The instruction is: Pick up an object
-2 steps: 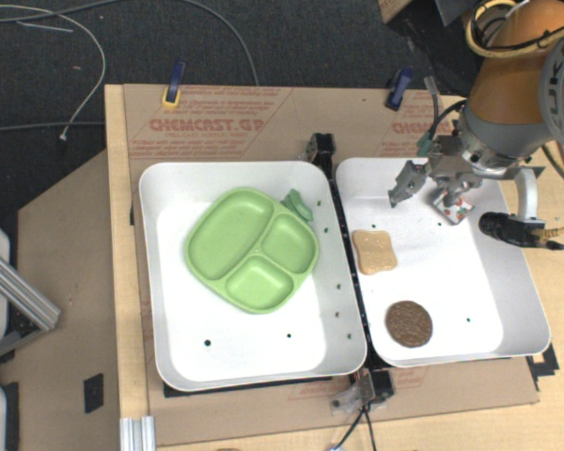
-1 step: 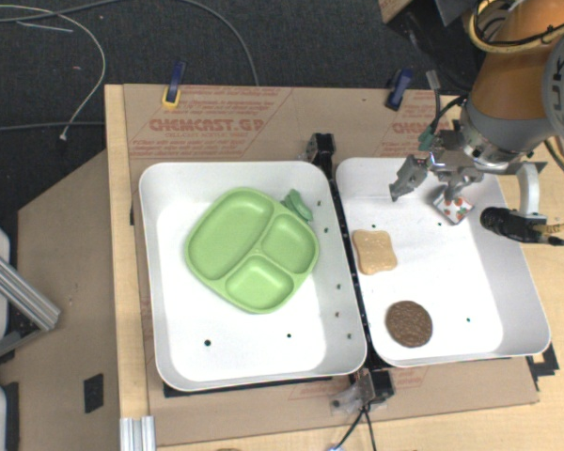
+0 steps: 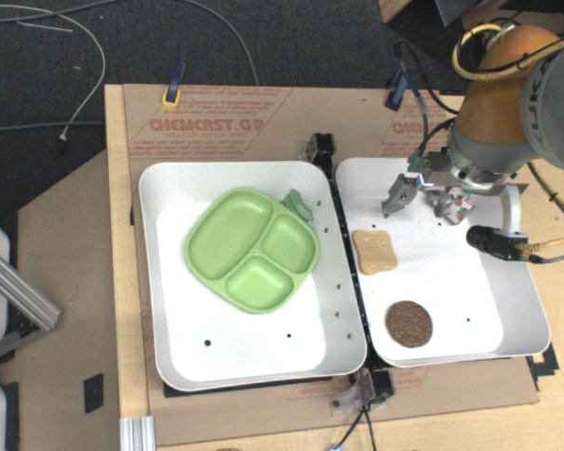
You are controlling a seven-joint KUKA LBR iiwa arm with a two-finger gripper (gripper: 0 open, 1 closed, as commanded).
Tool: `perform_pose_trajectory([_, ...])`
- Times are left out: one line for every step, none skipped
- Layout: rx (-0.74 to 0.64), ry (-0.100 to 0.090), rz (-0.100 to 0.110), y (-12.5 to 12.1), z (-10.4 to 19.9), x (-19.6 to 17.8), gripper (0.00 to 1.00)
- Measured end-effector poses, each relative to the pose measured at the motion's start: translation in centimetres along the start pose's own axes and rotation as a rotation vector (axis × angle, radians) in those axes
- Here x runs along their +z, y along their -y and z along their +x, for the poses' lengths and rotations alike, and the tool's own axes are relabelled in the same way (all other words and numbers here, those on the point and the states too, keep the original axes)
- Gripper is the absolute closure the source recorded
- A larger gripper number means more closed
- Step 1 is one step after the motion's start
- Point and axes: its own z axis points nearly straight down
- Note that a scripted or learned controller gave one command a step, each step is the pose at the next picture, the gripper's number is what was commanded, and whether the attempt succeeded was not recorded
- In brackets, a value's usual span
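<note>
1. On the tabletop (image 3: 122,252), a brown board with red lettering is carrying two shallow white bins side by side, while dark carpet and loose cables are running along the floor behind it.
2. The left bin (image 3: 169,346) is holding a green divided plate (image 3: 252,249), with a small green piece (image 3: 299,205) touching the plate's upper right edge.
3. The right bin (image 3: 489,318) is holding a tan slice of toast (image 3: 374,251) near its left wall and a round brown patty (image 3: 409,323) below it, apart from the toast.
4. The tool (image 3: 423,197) is hovering over the upper part of the right bin, its two fingers (image 3: 396,198) spread wide apart and gripping nothing; the toast is lying just below and to the left of it.
</note>
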Motion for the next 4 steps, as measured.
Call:
perform_pose_trajectory([-0.001,0.0,-0.004,-0.1,-0.2,4.0,0.0])
perform_pose_trajectory([-0.001,-0.001,-0.007,-0.3,-0.1,8.2,0.0])
perform_pose_trajectory([-0.002,-0.002,-0.016,-0.5,0.0,6.7,1.0])
perform_pose_trajectory([-0.002,0.002,-0.012,-0.7,0.0,2.3,1.0])
